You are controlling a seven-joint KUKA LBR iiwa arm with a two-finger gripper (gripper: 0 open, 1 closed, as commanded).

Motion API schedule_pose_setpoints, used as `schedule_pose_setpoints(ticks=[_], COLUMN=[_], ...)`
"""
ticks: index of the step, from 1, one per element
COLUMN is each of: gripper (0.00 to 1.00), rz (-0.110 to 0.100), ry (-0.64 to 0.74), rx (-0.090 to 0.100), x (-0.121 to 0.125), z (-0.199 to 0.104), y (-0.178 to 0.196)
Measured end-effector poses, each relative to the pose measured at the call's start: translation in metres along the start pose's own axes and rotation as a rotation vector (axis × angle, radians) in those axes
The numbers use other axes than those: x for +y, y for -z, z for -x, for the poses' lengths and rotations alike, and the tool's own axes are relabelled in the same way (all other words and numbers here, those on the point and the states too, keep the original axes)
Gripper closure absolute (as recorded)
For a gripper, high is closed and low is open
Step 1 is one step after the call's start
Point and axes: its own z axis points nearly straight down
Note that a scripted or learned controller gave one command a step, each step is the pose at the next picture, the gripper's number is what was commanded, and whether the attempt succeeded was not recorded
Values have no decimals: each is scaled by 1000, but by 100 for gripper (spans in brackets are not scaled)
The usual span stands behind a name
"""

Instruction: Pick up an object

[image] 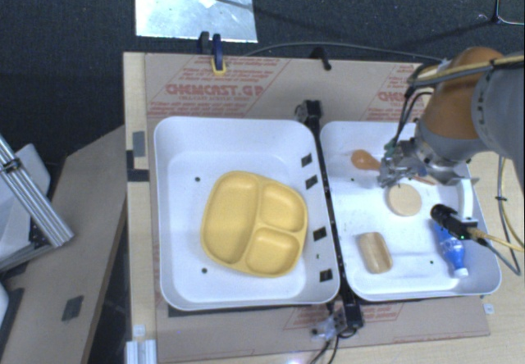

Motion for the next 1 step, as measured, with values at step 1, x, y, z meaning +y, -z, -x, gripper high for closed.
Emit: schedule_pose_setpoints(ticks=[1], gripper=[100], rz=[3], ry=[2], rx=[0], x=[10], z=[2], y=[47])
